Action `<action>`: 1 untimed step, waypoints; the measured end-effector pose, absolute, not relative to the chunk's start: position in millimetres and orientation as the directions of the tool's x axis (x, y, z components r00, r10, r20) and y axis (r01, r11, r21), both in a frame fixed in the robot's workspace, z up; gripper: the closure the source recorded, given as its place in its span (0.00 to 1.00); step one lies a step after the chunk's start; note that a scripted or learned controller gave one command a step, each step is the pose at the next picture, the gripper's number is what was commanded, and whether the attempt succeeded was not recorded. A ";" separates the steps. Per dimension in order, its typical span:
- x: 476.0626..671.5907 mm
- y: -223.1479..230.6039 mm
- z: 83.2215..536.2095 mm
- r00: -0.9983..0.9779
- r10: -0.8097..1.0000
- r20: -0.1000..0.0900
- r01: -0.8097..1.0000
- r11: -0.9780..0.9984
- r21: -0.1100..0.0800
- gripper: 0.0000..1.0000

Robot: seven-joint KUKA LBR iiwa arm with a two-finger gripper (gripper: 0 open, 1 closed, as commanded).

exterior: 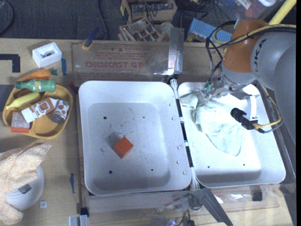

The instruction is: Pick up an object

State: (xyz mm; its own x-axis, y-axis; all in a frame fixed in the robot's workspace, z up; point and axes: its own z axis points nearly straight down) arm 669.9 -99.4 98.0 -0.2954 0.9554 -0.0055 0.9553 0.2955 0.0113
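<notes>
The end effector (pixel 210 90) hangs over the far left corner of the right bin (pixel 263 173), at the end of the grey arm (pixel 277 60) that reaches in from the right. It is seen from above and partly masked by cabling, so I cannot tell whether it is open or closed.

A crumpled pale cloth (pixel 225 126) lies in the same bin. Its upper edge sits right at the end effector, apparently touching it, and the rest spreads away towards the near right of it, across the middle of the bin floor.

An orange block (pixel 123 147) lies well apart from the end effector, to its left and nearer the camera, in the left bin (pixel 94 98). It rests slightly near of that bin's centre, turned corner-on, and touches none of the walls.

Far to the left of the end effector, beyond both bins, a yellow bowl (pixel 47 130) stands on the surface (pixel 75 145) with a green bottle (pixel 37 85) resting across its far rim.
</notes>
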 end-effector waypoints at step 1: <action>669.8 -99.5 97.9 -0.295 0.955 -0.005 0.955 0.295 0.011 0.00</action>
State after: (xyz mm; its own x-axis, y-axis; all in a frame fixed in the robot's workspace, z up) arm 669.8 -99.5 97.9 -0.2953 0.9554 -0.0053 0.9553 0.2953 0.0109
